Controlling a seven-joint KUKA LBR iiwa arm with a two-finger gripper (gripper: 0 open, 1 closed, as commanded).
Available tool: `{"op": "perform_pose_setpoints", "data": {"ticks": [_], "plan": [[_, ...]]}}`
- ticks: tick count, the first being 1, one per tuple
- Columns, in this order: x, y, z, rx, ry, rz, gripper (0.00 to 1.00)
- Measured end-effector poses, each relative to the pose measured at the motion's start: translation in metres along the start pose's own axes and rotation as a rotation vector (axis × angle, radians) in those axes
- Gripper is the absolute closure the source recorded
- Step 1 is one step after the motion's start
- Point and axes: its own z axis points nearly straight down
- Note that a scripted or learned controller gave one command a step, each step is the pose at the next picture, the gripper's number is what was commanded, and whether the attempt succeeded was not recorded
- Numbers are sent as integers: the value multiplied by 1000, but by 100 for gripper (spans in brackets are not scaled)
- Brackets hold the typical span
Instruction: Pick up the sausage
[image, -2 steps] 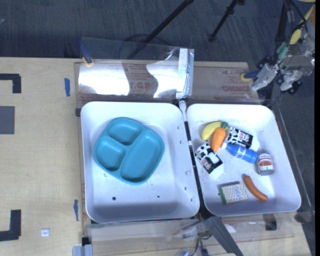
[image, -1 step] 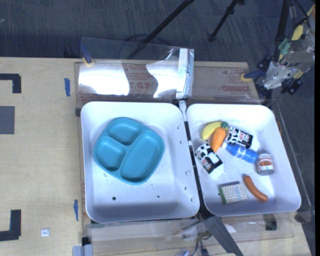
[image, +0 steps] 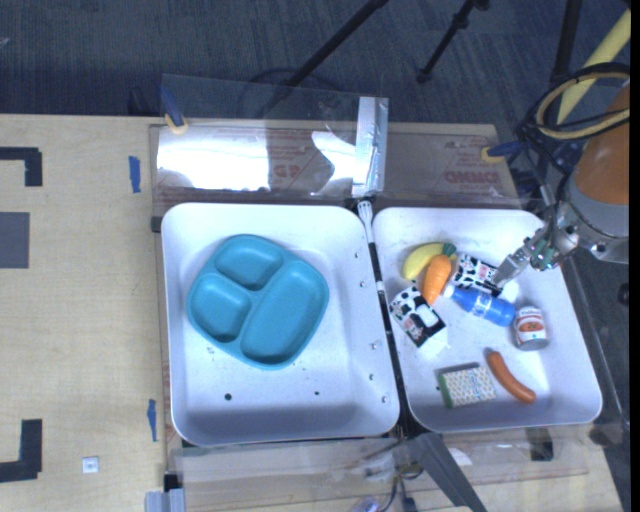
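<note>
Sausage (image: 511, 376): we see it lying flat in the right bin (image: 585, 400), towards the near right corner, slanting from upper left to lower right, orange-brown in colour.
Sausage neighbours: just to its left we find a small flat packet with a speckled face (image: 467, 385), close by but apart as far as we can tell; above it, a small round jar with a red and white label (image: 531, 327).
Gripper (image: 510, 268): we see it reaching in from the right, low over the upper middle of the right bin, its tip at a blue bottle (image: 484, 304) and a black and white item (image: 473, 270). It is well apart from the sausage.
Gripper state: we cannot tell how it stands, and we see nothing clearly held in it.
Arm (image: 600, 185): we see the grey body with its orange band at the right edge, above the right bin's far corner.
Other right-bin contents: we note a yellow banana (image: 420, 258) and an orange carrot (image: 436, 277) lying together near the far left, and a black and white patterned carton (image: 418, 314) against the left wall.
Left bin (image: 190, 400): we see a blue divided plate (image: 258, 298) with three compartments resting in its middle.
</note>
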Motion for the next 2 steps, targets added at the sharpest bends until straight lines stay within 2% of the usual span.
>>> {"op": "perform_pose_setpoints", "data": {"ticks": [1,2], "plan": [[54,-24,122,-1,0,-210,100],[18,-79,125,-2,-5,-413,100]]}}
